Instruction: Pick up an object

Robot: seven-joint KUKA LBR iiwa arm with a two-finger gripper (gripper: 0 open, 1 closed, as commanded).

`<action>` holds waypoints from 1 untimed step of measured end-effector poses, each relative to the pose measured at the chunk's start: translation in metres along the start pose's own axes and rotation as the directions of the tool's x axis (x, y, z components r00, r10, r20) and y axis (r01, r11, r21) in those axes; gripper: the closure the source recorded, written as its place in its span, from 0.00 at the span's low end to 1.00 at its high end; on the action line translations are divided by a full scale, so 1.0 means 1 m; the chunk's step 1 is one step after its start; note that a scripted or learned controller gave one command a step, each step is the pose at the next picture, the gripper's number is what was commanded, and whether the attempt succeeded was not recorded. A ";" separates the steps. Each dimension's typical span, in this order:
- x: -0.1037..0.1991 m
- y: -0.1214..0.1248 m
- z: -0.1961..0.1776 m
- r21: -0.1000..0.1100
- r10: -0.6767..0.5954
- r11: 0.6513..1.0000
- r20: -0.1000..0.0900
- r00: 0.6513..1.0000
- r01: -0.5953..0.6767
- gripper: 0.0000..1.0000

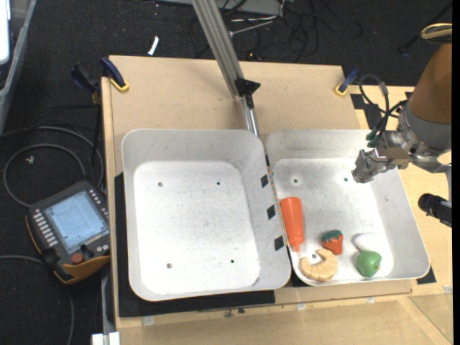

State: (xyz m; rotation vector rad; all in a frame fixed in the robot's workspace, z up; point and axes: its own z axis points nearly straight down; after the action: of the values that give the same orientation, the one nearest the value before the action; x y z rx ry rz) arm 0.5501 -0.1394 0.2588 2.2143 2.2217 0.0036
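Orange carrot (292, 222) lies lengthwise near right bin's (402, 214) left wall, down-left of gripper (363, 169). Gripper hovers w/ nothing held; finger gap can't tell.

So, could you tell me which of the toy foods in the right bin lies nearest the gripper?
The green apple-like piece looks nearest the gripper, lying almost straight below it in the camera view. The strawberry is nearly as close; the orange carrot and the croissant lie further left.
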 end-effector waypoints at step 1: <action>0.042 0.016 0.010 0.004 -0.003 1.000 -0.002 1.000 0.003 1.00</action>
State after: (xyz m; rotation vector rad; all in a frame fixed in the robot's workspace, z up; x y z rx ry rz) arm 0.5665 -0.0970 0.2486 2.2136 2.2287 0.0015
